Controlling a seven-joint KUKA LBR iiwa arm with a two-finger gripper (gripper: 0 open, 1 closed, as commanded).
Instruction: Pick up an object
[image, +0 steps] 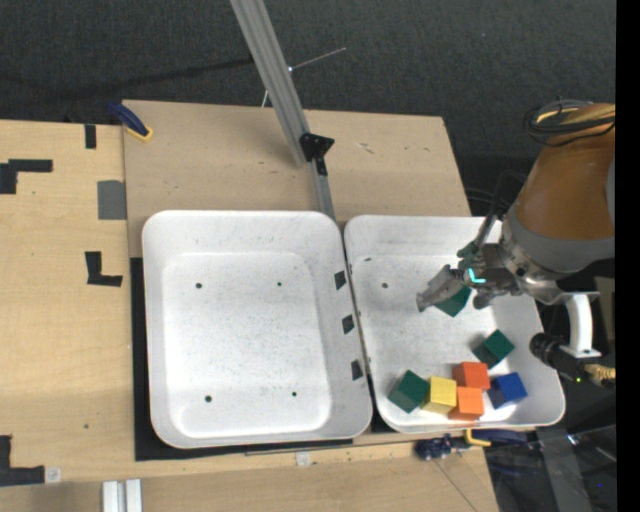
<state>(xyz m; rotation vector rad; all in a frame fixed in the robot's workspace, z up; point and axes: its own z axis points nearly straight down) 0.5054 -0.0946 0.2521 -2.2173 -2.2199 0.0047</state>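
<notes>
yellow block (443, 391) and orange blocks (470, 388) along the right bin (400, 240) front edge, tool (447, 293) clamped on a green block (455, 301) mid-bin

Arm from right, end effector (447, 296) angled down-left

- Your bins (245, 235): white plastic, smooth, speckled.
- Worktop (390, 160): matt wood board.
- Blocks (470, 388): smooth, matt.
- Pole (275, 70): dull metal.
- Arm band (568, 185): glossy orange.

no readable text or labels
</notes>
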